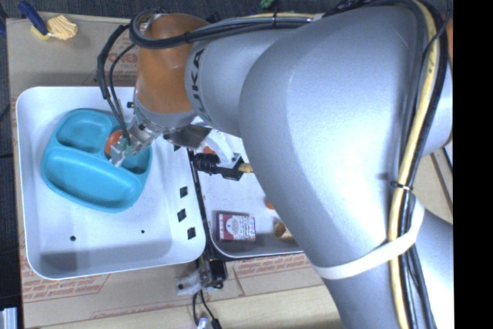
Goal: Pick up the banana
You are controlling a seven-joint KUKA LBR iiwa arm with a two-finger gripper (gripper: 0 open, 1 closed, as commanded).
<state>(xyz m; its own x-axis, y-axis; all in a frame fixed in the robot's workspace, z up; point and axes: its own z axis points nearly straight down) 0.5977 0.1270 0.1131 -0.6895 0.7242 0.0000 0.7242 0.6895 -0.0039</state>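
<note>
Dark carpet lies beyond the bench, whose brown top carries two white bins side by side. From the one camera above, the left bin holds two blue dishes pressed toward its upper left wall, leaving bare floor along its lower edge. The gripper sits low over the dishes, against something orange; whether it is open or closed cannot be told. No banana can be made out. The grey arm covers most of the right bin, where a small red box lies near the lower rim; its print is too small to read.
</note>
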